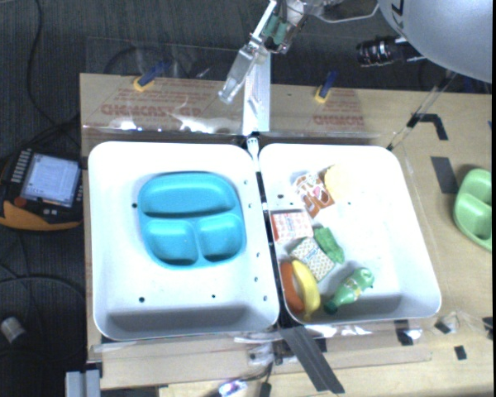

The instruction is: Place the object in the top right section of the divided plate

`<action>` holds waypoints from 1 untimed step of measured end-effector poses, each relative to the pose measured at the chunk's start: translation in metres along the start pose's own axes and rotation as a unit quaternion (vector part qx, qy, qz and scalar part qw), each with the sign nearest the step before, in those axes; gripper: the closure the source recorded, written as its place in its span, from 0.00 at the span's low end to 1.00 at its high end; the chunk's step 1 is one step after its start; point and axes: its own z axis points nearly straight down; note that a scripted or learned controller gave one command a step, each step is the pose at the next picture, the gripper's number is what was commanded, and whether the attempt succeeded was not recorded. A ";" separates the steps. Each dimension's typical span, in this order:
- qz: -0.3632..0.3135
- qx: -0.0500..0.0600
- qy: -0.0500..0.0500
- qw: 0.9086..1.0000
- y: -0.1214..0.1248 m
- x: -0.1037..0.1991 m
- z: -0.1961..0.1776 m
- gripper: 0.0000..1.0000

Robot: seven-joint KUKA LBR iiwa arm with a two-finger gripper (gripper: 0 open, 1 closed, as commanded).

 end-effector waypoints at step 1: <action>0.000 0.000 0.000 1.000 0.000 0.000 0.000 0.00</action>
